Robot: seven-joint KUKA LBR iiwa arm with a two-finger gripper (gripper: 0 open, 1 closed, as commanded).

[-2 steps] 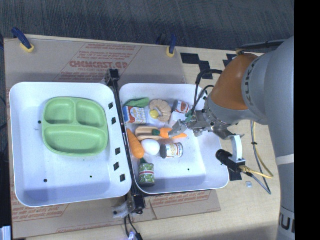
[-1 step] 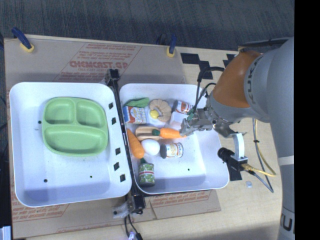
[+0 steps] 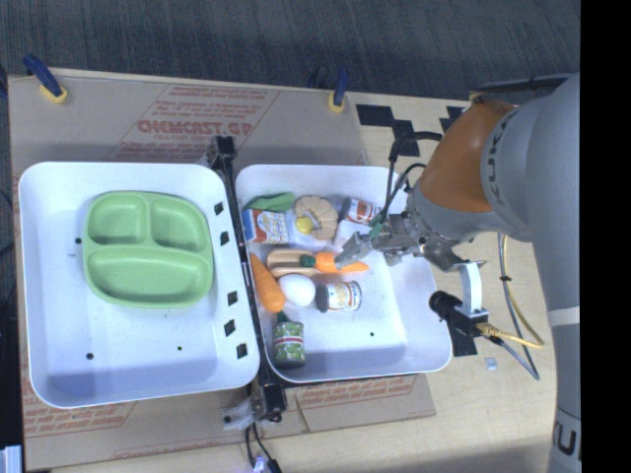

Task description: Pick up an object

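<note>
Now your hand (image 3: pixel 370 244) sits in the right bin (image 3: pixel 414 348), beside the small carrot (image 3: pixel 340 261); its grip you cannot tell.

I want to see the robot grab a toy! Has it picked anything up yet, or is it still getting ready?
Done: the grey arm has reached into the right white bin, with its gripper low beside the small orange carrot piece. In hand: nothing that I can see; the white egg, the long orange carrot and the small jar all lie in the bin. Left: closing on one toy and lifting it.
</note>
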